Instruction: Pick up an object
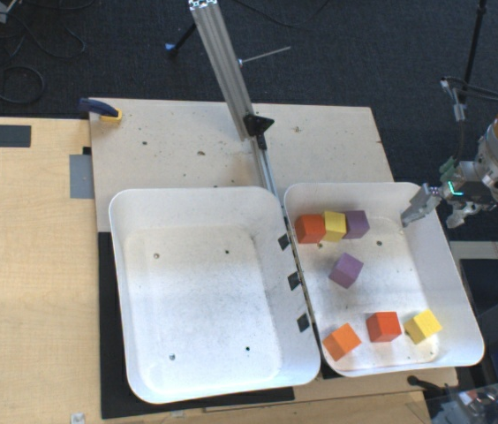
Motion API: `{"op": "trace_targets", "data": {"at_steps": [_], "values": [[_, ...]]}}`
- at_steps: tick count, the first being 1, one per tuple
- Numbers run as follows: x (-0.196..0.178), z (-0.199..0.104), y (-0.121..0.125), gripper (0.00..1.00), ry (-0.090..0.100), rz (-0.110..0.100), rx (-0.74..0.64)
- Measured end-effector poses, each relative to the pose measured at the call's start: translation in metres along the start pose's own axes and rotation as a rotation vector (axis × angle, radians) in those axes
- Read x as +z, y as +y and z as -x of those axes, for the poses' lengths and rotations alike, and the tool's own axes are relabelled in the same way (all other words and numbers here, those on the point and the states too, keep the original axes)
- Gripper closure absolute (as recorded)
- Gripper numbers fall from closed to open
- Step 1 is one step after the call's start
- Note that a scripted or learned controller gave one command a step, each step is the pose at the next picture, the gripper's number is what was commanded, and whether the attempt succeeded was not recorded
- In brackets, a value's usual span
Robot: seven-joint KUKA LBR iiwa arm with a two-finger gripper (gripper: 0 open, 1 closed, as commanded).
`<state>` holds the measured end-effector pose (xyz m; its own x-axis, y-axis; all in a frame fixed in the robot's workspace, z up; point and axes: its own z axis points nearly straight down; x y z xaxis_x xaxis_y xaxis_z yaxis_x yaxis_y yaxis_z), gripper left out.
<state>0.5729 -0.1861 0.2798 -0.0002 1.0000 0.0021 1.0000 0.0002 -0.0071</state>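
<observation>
**A:** What is seen on the bench?

**B:** Two shallow white bins are shown side by side, viewed from above at a slant. The left bin (198, 294) is marked with dark specks on its floor. Seven blocks are held in the right bin (456, 281).

**A:** How are the blocks laid out?

**B:** Along the far side, three are set in a row, touching: a red block (310, 228), a yellow block (335, 224) and a purple block (356, 223). A second purple block (345, 270) is placed alone near the middle of the bin, tilted on its corner. Toward the near side, an orange block (343, 340), a second red block (383, 327) and a second yellow block (423, 326) are spread in a loose line, each apart from the next.

**A:** And the arm?

**B:** The arm is seen reaching in from the right, with the gripper (443, 203) positioned above the far right corner of the right bin, at its rim. Two grey fingers (419, 204) are seen spread apart, and nothing is gripped between them. The gripper is kept well apart from every block; the nearest is the purple block at the end of the row.

**A:** Anything else in frame?

**B:** A slanted metal rail (227, 64) is fixed at the back of the bench, with a blue and yellow clamp (101, 109) seen at the far left corner.
</observation>
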Motion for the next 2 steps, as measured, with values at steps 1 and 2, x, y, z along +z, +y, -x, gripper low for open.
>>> {"op": "trace_targets", "data": {"at_steps": [1,2], "values": [[-0.002,0.0,0.001,0.0,-0.001,0.004,0.0],[0.063,-0.002,-0.001,0.0,0.001,-0.002,0.0]]}}
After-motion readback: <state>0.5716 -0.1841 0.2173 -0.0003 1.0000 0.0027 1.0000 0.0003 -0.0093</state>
